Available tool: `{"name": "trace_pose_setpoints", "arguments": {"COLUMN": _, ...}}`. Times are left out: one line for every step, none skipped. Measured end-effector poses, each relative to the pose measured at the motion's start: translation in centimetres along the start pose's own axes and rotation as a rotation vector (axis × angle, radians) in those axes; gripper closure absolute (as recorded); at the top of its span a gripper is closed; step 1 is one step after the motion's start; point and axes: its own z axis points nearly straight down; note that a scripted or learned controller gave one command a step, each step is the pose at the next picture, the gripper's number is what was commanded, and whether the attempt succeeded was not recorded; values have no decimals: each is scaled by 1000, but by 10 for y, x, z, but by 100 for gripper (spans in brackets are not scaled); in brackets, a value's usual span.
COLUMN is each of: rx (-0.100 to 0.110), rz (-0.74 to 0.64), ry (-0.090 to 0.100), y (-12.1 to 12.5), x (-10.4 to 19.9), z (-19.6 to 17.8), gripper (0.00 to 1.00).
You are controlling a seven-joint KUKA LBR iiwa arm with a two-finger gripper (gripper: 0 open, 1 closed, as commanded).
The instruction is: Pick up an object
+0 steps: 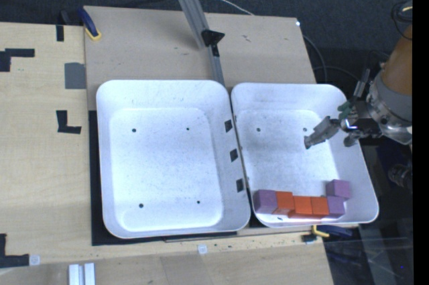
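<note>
Approach step: your hand (pixel 328 134), apparently spread and holding nothing, hovers above the right bin (pixel 288 97). The blocks (pixel 303 203) line its near wall; next, descend there.

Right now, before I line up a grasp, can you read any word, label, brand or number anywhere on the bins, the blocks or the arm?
None: nothing legible stands anywhere in the camera view.
Purple and orange blocks in the right bin: plain faces, no marks.
Left bin: just dark specks, no lettering.
Black tape pieces on the bench: bare shapes, not characters.
Gripper: no readable label.
</note>
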Motion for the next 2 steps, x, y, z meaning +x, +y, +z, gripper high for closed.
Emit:
{"name": "trace_pose_setpoints", "arguments": {"rx": 4, "rz": 1, "ry": 0, "y": 5, "x": 40, "z": -3, "gripper": 0}}
{"name": "trace_pose_setpoints", "arguments": {"rx": 9, "rz": 4, "ry": -3, "y": 105, "x": 22, "z": 88, "gripper": 0}}
